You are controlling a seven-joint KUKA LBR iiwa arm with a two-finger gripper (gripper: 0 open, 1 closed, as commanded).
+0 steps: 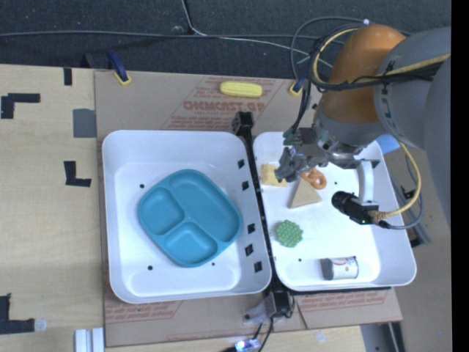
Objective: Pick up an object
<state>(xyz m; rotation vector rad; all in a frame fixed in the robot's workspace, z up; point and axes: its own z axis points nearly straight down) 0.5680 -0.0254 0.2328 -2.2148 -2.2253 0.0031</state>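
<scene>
Camera view: arm (366, 72) bent down, claw (292, 169) low in right bin (396, 259).

You can make out red printing on the cardboard sheet (183, 108) that lies under the two bins, just left of the yellow corn cob (240, 89). The letters are mirrored or upside down, and too blurred for you to read a word with any certainty. More faint red print runs along the cardboard's front edge, also unreadable.
</scene>
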